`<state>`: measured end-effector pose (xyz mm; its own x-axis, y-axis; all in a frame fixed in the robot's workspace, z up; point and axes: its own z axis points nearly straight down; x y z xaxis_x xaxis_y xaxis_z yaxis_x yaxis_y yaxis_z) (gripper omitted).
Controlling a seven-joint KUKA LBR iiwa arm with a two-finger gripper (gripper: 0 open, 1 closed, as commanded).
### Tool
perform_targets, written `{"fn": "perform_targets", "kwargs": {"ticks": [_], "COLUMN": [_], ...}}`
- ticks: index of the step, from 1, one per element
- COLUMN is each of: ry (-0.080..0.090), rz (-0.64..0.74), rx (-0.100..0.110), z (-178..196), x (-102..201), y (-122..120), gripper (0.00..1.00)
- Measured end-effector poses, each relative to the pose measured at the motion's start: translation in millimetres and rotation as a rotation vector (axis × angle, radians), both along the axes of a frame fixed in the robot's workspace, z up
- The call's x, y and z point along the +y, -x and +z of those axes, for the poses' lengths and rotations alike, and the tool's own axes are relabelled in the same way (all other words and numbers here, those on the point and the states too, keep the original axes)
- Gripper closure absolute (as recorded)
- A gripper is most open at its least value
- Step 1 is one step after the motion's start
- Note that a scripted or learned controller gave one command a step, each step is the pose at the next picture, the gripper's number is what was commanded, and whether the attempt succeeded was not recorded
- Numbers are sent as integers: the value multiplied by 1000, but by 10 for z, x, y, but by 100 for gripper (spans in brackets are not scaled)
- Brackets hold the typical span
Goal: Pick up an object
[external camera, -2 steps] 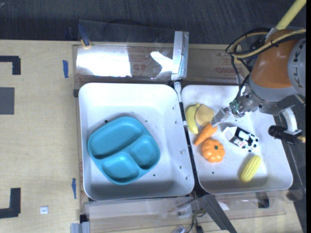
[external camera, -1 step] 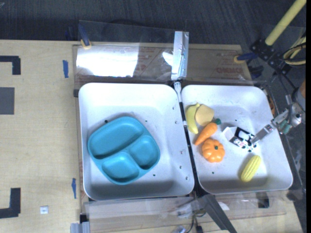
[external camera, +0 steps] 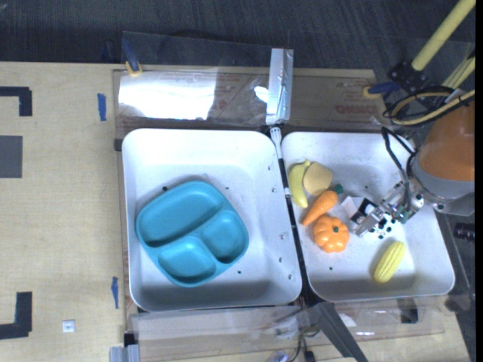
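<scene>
Gripper hovers low in the right bin; finger state cannot be told. Pumpkin lies just to its left, nothing apparently held; corn lies just below, long axis slanted.

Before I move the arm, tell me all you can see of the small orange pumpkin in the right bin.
The small orange pumpkin looks like a plastic toy: round, ribbed, glossy, with a stub of stem on top. It sits upright on the floor of the right white bin, near its middle. The orange toy carrot lies just above it, touching or nearly so. The gripper is to its right, apart from it.
</scene>
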<state>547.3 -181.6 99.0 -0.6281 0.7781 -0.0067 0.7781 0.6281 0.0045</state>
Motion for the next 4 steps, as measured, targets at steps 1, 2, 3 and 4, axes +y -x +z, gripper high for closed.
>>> {"fn": "perform_targets", "kwargs": {"ticks": [1,2,3,4], "ry": [-3,-4,-3,-1], "rz": [-292,-312,-86,-87], "rx": [2,3,-2,-11], "z": [611,-117,-120,8], "x": [369,-135,563,552], "y": [175,58,-444,-469], "gripper": [0,0,0,100]}}
